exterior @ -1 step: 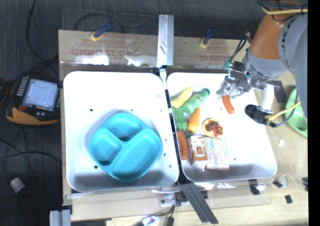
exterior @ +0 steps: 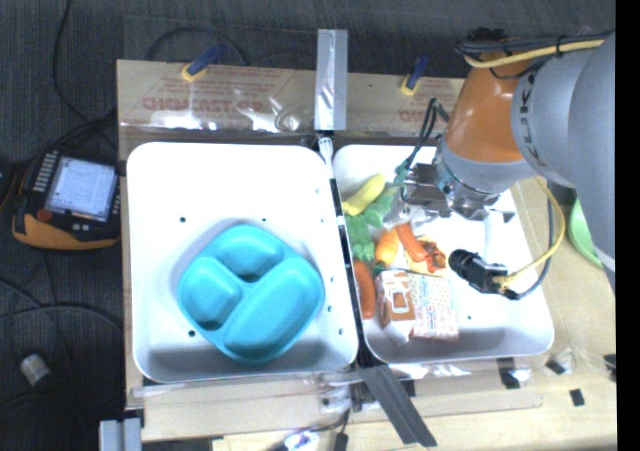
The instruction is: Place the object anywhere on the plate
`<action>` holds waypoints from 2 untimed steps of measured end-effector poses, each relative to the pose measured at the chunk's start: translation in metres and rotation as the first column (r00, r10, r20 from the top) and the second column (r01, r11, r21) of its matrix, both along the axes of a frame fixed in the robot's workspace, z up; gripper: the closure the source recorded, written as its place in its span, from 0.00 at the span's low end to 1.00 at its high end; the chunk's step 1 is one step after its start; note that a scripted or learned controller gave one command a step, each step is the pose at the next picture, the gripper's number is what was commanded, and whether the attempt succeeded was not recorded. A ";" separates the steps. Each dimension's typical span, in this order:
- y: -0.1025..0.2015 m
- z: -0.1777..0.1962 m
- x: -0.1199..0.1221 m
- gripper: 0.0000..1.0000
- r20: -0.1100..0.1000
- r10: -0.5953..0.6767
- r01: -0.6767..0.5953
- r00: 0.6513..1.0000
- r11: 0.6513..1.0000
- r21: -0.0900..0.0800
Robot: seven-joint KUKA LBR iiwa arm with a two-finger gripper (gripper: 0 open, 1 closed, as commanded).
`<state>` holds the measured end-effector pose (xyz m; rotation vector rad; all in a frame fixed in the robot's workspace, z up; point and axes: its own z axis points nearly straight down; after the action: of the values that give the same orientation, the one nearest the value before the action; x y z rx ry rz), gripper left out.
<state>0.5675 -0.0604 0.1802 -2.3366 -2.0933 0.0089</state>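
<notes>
A handheld pendant [exterior: 72, 197] with a lit screen lies on dark carpet at far left. In the left bin [exterior: 160, 164], smooth white plastic, sits the plate [exterior: 250, 289]: glossy turquoise, rounded, split into 3 compartments. In the right bin [exterior: 530, 314] toy food crowds against the divider: a yellow banana [exterior: 364, 191], something green [exterior: 358, 231], an orange carrot [exterior: 365, 289], a printed carton [exterior: 420, 304] lying flat. My claw [exterior: 425, 194] hangs above that pile; whether it is wide or narrow I cannot tell.

bins [exterior: 150, 164]: 2 | plate [exterior: 250, 289]: 1 | carton [exterior: 420, 307]: 1 | toy foods [exterior: 365, 191]: maybe 5, heaped
</notes>
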 end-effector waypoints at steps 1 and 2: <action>0.096 0.014 0.006 1.00 0.001 0.087 -0.087 0.996 0.996 0.000; 0.184 -0.076 -0.010 1.00 0.016 0.115 -0.115 0.993 0.993 0.000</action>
<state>0.5576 0.1236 0.1044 -2.2192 -2.2317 -0.0113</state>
